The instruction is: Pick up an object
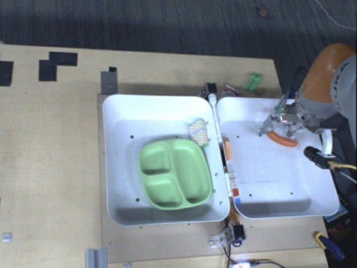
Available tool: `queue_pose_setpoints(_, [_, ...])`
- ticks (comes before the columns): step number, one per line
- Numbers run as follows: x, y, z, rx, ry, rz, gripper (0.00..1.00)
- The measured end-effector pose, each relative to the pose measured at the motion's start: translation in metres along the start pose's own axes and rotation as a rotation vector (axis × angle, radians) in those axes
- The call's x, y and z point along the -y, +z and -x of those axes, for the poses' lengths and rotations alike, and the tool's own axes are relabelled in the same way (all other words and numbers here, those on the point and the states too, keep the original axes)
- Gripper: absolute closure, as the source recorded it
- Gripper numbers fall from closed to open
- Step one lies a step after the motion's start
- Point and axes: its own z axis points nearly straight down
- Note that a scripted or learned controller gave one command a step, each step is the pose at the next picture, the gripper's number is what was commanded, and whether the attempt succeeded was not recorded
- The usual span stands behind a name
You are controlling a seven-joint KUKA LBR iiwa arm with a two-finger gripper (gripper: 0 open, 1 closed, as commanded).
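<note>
The gripper is seen spread low over the orange sausage-shaped object in the right bin, presumably positioned to be closed around it.

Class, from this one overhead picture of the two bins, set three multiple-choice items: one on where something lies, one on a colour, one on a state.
1. Where does the divided plate lie?
A. in the left bin
B. in the right bin
C. on the bench outside the bins

2. What colour is the long thing under the gripper?
A. blue
B. orange
C. white

3. How does the plate sit?
A. upside down
B. on edge against a wall
C. flat, compartments facing up

Key: 1 A, the plate rests on the left bin's floor. 2 B, it is plainly orange against the white floor. 3 C, all three compartments face up.
</note>
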Motion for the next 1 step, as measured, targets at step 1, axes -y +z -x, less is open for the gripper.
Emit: queue_pose_setpoints(1, [-0.0016,-0.0114,-0.0004,0.000,-0.001,0.005,1.00])
